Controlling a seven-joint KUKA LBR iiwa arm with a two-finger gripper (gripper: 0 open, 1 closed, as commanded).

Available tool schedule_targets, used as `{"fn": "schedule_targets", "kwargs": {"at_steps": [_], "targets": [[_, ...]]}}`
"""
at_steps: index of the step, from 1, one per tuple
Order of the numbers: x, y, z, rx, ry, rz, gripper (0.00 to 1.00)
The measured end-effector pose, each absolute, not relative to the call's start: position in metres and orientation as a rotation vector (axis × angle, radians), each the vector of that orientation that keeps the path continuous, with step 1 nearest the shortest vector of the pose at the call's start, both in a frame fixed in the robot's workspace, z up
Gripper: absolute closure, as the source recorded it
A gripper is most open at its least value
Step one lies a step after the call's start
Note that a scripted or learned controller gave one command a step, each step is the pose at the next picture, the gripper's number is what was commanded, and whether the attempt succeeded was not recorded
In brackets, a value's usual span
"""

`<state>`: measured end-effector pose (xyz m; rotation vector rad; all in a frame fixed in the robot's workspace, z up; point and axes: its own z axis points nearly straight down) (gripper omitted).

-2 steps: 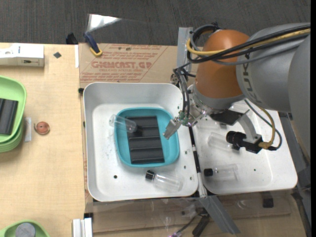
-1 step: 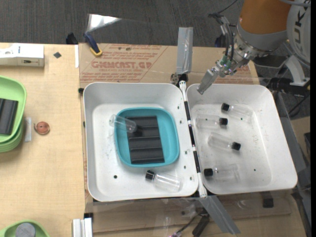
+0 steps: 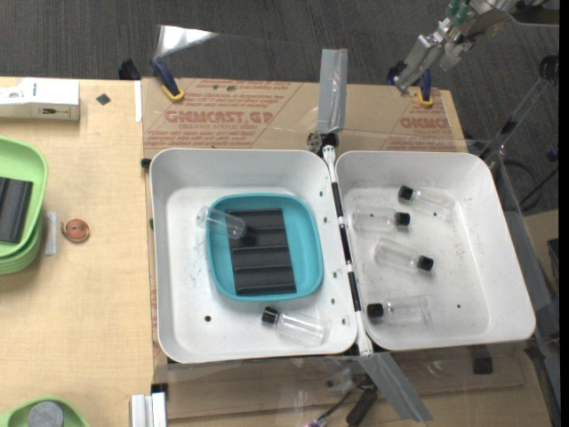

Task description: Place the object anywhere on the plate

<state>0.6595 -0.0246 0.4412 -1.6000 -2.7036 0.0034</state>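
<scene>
Left bin — vial on teal plate rim, cap lower-right; claw state unclear.

Two bins white, speckled with small dark marks; teal plate in left bin with black ribbed insert; vials clear with black caps; bench pale wood grain; cardboard sheet at 12 o'clock tan with red print; lime-green tray at 9 o'clock holding black block; small copper-red disc beside it; floor dark grey carpet; gripper grey metal at 1 o'clock
</scene>
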Motion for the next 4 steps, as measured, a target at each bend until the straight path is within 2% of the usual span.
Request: {"fn": "schedule_targets", "kwargs": {"at_steps": [1,3,4], "targets": [[0.66,-0.121,0.44,-1.814,-2.566,0.004,0.0],[0.659,-0.223,0.441,-2.077,-2.359,0.003,0.0],[0.66,-0.222,0.441,-2.224,-2.22,0.003,0.0]]}}
